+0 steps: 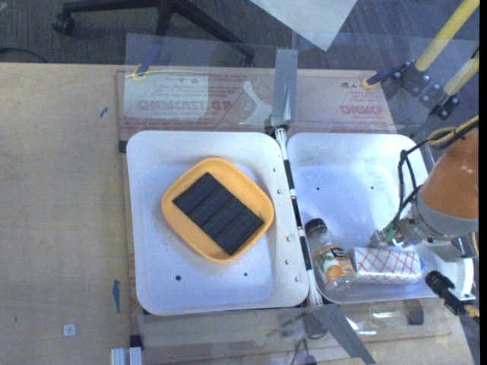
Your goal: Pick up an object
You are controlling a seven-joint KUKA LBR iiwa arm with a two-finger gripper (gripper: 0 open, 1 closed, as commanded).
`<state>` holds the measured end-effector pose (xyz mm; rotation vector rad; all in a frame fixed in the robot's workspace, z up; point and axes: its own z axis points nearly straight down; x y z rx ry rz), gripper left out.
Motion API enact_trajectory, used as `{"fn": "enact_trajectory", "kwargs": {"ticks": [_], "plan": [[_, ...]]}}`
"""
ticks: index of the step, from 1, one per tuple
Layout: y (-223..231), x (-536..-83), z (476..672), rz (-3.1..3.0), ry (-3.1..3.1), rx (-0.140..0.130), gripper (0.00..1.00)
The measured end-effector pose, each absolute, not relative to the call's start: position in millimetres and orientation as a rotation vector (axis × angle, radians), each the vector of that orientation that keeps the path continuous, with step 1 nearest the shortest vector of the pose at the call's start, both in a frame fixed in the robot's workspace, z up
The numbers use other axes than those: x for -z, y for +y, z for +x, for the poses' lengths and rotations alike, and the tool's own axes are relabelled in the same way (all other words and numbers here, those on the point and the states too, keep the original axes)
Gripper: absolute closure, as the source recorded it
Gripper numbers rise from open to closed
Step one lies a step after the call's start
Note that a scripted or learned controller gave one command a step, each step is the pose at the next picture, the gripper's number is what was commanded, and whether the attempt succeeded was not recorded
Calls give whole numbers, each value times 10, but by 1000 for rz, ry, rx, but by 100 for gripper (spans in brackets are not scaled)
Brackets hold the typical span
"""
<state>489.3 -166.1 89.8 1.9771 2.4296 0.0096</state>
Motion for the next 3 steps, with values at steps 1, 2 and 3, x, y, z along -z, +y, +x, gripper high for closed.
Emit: {"fn": "enact_trajectory", "kwargs": {"ticks": [1, 2, 3], "plan": [[-1674, -890, 4889, 1978, 2428, -6, 0], [-1899, -887, 5042, 1519, 2735, -7, 0], [-1276, -903, 4904, 1546, 2710, 1, 0]]}}
